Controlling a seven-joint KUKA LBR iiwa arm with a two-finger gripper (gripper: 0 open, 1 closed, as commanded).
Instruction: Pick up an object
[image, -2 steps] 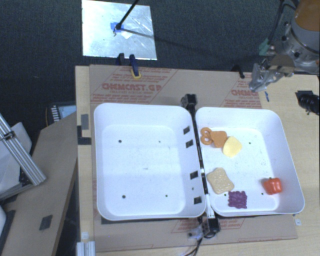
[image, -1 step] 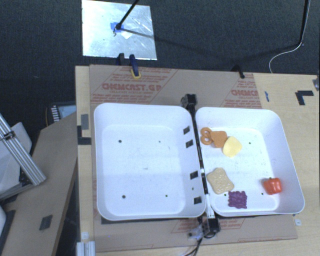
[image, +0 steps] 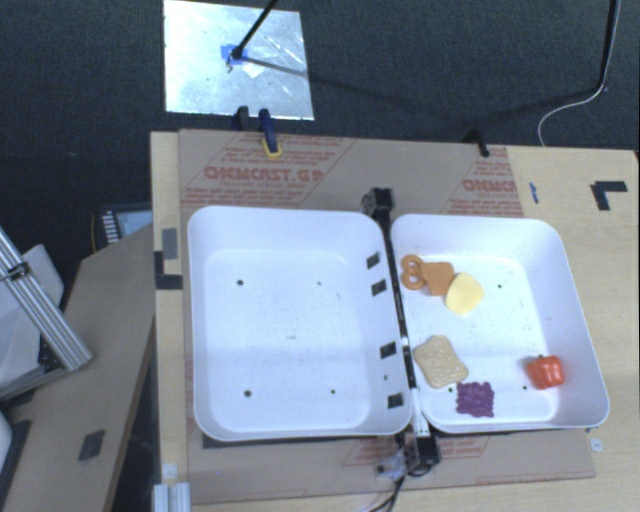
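2 shallow white bins side by side on a bench. The right bin holds 5 toy foods: an orange pretzel touching a yellow round slice, a tan bread slice, purple grapes and a red pepper. The left bin adjoins it.

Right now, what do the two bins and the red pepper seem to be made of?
The bins look like moulded white plastic, matte: rounded corners and smooth, even walls. The red pepper looks like glossy plastic toy food, with uniform colour, though the picture is too small to be sure.
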